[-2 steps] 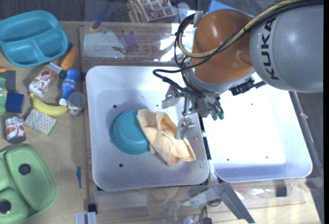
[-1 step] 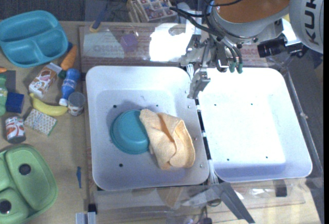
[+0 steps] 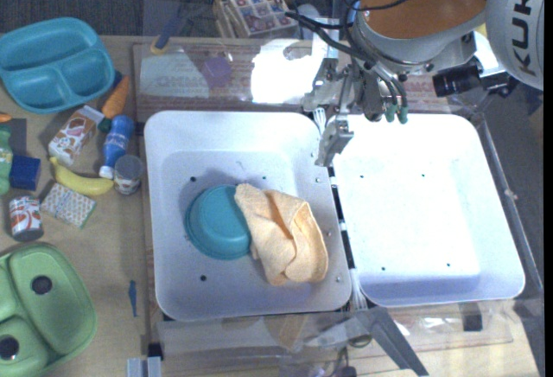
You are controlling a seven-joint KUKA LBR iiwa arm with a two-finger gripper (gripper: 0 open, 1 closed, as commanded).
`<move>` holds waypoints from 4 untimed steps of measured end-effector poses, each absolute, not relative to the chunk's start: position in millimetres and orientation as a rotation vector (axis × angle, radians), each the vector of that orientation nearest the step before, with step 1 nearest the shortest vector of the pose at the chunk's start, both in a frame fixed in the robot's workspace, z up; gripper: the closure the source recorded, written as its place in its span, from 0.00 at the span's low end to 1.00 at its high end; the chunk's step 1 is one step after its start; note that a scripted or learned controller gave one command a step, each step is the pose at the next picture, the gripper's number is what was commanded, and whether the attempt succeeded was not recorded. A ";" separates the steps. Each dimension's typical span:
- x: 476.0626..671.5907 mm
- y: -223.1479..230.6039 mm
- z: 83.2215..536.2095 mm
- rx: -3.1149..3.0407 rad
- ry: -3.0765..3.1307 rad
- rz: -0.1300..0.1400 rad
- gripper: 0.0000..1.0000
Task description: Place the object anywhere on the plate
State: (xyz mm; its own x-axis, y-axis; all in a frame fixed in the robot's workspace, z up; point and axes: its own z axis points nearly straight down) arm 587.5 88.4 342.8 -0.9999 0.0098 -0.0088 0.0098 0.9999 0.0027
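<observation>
A round teal plate [image 3: 214, 221] lies in the left bin [image 3: 164, 150], toward its front left. A crumpled yellow cloth [image 3: 285, 234] lies beside it on the right, and its left edge overlaps the plate's right rim. My gripper [image 3: 333, 137] hangs above the seam between the two bins, near their back edge. It is well behind and to the right of the cloth, and nothing shows beneath its tip.
The right bin [image 3: 423, 202] sits beside the left one. Left of the bins on the bench lie a blue divided tray [image 3: 56, 62], a banana [image 3: 79, 179], small bottles and cans [image 3: 114, 146], and a green tray [image 3: 39, 308].
</observation>
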 end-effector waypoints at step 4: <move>550.0 16.1 268.0 -2.098 2.334 0.002 0.00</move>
